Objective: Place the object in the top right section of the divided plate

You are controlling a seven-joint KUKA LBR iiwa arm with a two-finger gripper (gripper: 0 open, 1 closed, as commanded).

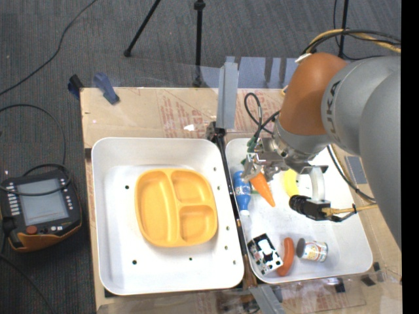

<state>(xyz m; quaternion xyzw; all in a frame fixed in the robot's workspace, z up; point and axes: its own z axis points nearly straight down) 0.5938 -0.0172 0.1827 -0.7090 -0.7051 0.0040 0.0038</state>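
Observation:
A yellow divided plate (175, 206) lies in the left bin (111, 169), with one long section on its left and two smaller ones on its right. My gripper (256, 167) hangs over the left part of the right bin (353, 241). Right under it is an orange carrot (264, 189), its thick end at the gripper and its tip pointing down and right. The view does not settle whether the carrot is gripped or just lying below. A blue bottle (241, 187) lies just left of the carrot by the bin wall.
The right bin also holds a yellow object (290, 183) partly behind the wrist, a red sausage (287, 256), a small can (313, 250) and a black-and-white item (266, 252). The arm covers the bin's upper right. A teach pendant (39, 208) sits off the bench at left.

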